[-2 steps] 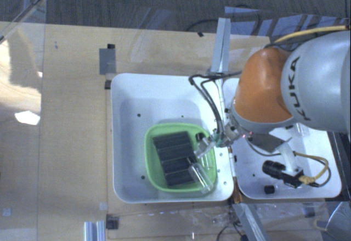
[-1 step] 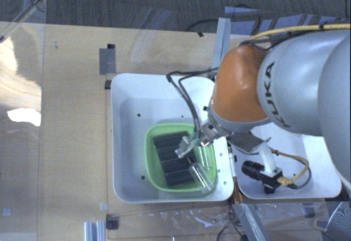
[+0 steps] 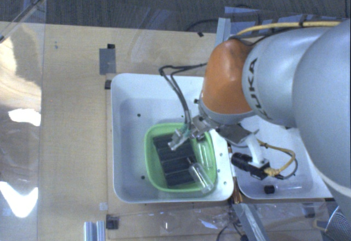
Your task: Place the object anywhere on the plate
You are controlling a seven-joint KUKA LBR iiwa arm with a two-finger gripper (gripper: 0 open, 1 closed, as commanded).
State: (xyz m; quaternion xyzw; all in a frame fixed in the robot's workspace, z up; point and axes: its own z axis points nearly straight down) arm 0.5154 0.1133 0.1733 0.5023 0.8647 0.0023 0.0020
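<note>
Where the pale wooden bench (image 3: 66,124) met dark carpet, we saw a glossy white bin (image 3: 123,179); its green plate (image 3: 151,152) held black blocks (image 3: 174,163); the gripper (image 3: 184,138) state we cannot tell.

2 white bins (image 3: 123,141), 1 green plate (image 3: 153,163), 1 gripper (image 3: 184,138)

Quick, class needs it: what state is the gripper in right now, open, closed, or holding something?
Gripper: over the green plate in the left bin; open or closed cannot be told.
</note>
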